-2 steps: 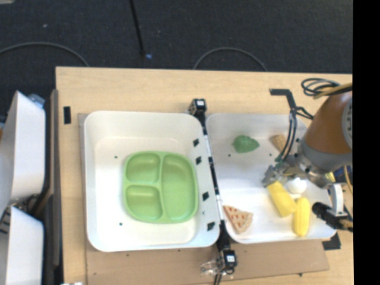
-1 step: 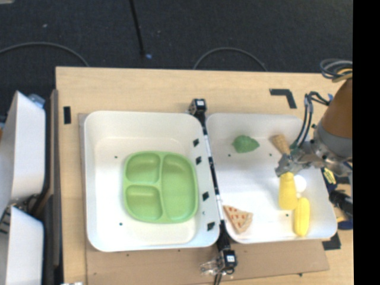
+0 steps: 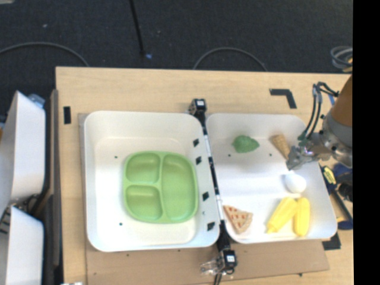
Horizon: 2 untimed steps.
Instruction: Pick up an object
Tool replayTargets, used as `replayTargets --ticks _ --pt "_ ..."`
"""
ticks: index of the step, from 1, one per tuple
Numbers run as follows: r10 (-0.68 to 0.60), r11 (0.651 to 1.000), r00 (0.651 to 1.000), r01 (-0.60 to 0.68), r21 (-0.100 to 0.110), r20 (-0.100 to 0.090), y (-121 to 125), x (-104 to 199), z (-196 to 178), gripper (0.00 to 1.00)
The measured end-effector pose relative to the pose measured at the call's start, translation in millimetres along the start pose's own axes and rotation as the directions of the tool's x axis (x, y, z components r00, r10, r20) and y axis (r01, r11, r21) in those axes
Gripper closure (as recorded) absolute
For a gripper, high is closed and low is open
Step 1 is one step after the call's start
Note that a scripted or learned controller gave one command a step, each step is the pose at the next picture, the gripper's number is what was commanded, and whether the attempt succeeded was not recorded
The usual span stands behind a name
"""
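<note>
You are looking down on a pale wooden bench (image 3: 148,88) with two shallow white bins side by side. The left white bin (image 3: 107,129) holds a green plastic tray with three compartments (image 3: 160,187). The right white bin (image 3: 255,177) holds the loose pieces: a soft-looking green lump (image 3: 245,143) toward the far side, a tan cone-shaped piece (image 3: 280,143) to its right, a small white rounded piece (image 3: 295,183) by the right wall, two yellow banana-like plastic pieces (image 3: 290,214) at the near right, and a tan and red waffle-patterned wedge (image 3: 238,219) at the near left corner.

Your metal two-finger gripper (image 3: 298,156) sits low at the bin's right side, between the cone and the white piece. You cannot tell how its jaws stand; the fingers blur into the wrist here.

The white piece lies closest, just on the near side of the gripper. It looks light, hard and smooth, so it may roll or squirt out; take it across its widest middle. The right wall stands close beside it, leaving little room on that side. The bin's centre is open floor, so approach from there.
</note>
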<state>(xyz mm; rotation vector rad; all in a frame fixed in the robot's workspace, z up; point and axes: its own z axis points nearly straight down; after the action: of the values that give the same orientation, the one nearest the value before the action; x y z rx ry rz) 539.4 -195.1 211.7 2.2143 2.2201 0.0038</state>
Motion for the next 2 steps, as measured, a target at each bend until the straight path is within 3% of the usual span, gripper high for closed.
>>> replayTargets --ticks 2 --pt "-0.004 1.000 1.000 0.004 0.004 -0.003 28.2 89.7 -12.4 1.00"
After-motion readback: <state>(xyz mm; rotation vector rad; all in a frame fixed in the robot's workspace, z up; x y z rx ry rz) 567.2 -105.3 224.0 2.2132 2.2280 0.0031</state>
